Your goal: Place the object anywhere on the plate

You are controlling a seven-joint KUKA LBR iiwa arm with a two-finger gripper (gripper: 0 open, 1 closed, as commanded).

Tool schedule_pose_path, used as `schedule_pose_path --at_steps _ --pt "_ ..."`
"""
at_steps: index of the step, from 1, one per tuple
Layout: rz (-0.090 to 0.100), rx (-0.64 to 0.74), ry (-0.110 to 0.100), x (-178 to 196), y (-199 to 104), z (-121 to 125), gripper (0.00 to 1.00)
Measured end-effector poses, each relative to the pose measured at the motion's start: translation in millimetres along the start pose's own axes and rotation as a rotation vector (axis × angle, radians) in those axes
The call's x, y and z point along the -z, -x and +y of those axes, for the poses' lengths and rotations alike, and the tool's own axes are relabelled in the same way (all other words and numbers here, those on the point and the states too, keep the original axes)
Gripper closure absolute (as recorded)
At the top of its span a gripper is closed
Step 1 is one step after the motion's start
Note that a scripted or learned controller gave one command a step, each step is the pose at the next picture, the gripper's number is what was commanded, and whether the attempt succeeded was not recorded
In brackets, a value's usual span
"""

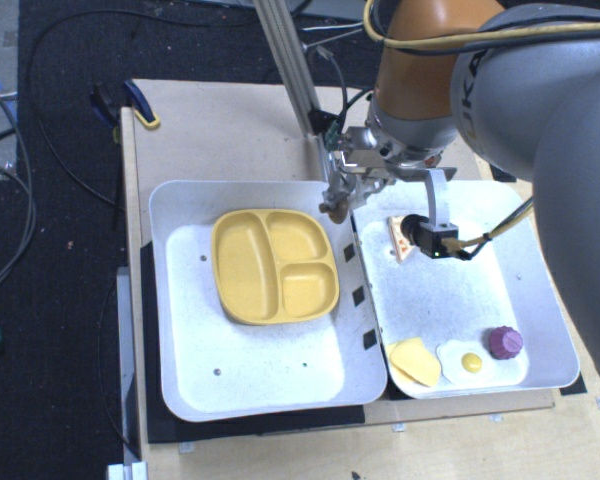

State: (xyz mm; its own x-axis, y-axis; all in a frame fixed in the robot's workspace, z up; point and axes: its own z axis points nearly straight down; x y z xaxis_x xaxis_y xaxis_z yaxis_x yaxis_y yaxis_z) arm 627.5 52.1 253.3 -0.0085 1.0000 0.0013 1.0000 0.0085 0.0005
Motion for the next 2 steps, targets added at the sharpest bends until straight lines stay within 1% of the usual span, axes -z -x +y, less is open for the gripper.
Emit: schedule_pose_path --at_steps 1,2 --pt "0.0 0.001 -0.002 -3.5 -59.9 -11.2 1.0" --pt "-0.002 -0.006 -0.001 -3.4 -55.6 -10.5 0.0"
